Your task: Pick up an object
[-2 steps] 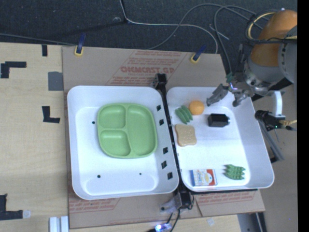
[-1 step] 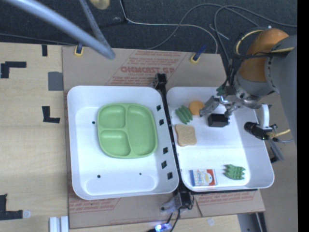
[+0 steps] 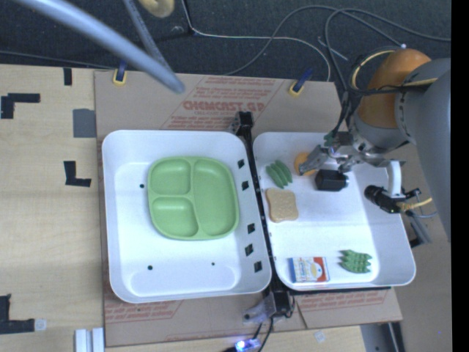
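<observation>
Tray (image 3: 194,198) alone, left bin (image 3: 117,218); two green bits (image 3: 278,173), right bin (image 3: 381,226).

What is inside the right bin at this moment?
The right bin holds a green leafy piece, a bread slice, a small printed box, another green piece and an orange item partly covered by the gripper; anything beneath the gripper is hidden.

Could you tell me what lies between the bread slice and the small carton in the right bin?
In the camera view, nothing: bare white bin floor separates the bread slice from the small carton.
</observation>
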You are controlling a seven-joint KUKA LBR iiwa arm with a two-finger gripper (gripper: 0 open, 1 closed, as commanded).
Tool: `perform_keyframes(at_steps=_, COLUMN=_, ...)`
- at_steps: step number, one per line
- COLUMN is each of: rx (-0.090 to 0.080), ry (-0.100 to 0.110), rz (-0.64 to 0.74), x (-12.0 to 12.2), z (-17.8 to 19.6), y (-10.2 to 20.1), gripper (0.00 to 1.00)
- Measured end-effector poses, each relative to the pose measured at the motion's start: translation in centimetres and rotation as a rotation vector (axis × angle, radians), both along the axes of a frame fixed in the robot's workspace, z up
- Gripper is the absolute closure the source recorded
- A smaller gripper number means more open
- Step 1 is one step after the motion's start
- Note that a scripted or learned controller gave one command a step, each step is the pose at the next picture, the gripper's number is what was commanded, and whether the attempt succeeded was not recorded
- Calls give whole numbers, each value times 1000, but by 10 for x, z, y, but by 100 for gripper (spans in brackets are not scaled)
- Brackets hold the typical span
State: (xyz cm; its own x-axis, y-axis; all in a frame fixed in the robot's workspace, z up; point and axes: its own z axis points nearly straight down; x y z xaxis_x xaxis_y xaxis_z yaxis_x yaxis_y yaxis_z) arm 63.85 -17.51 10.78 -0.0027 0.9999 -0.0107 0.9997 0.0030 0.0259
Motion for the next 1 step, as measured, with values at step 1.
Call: perform_keyframes(at_steps=1, rx=-1, ry=12, rz=1, x=-2, z=8, y=-1, gripper=100)
